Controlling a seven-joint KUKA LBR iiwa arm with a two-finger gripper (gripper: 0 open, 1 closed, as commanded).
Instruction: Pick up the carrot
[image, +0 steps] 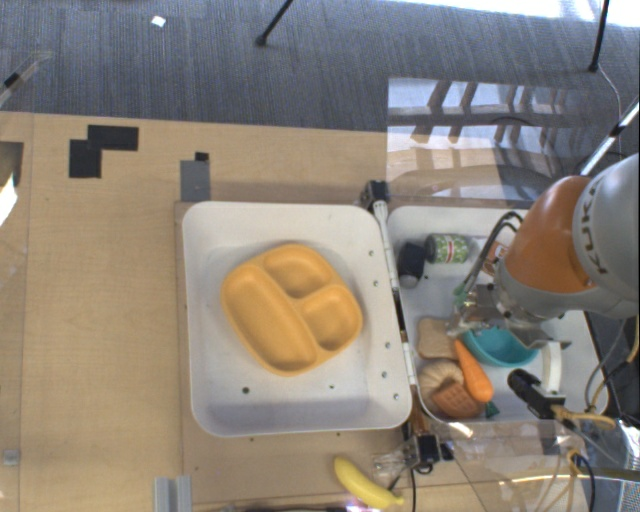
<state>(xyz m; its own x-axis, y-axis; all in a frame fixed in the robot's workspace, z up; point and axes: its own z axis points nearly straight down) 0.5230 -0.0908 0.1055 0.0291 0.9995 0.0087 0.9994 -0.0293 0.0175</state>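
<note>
Pale wood makes up the worktop (100, 330), with grey carpet beyond it and two shallow white bins set side by side on top. From the right, the grey arm with its orange band (545, 250) reaches over the right-hand bin (480, 222). The gripper (478, 318) hangs low there, and I cannot tell how it is set, since the wrist hides that part.

Just below the gripper lies the orange tapered carrot (474, 369), its thick end nearest the gripper, possibly touching it, and its tip slanting away toward the bin's near edge. Nothing shows the carrot as gripped. Beside the carrot, to the gripper's lower right, sits a teal shallow bowl (500, 347). To its lower left are a tan bread-like piece (434, 338) and a round beige bun-like item (441, 377) over a brown waffle-textured piece (456, 402). Up and left of the gripper lies a green-labelled jar (452, 248) on its side.

Farther left, the other white bin (200, 330) holds a yellow divided plate (290, 307). A yellow banana (364, 485) lies on the worktop well below.

I judge the step to be the approach or the closing on the carrot. The next move calls for straddling the thick end cleanly, clear of the bowl, then lifting straight up.
</note>
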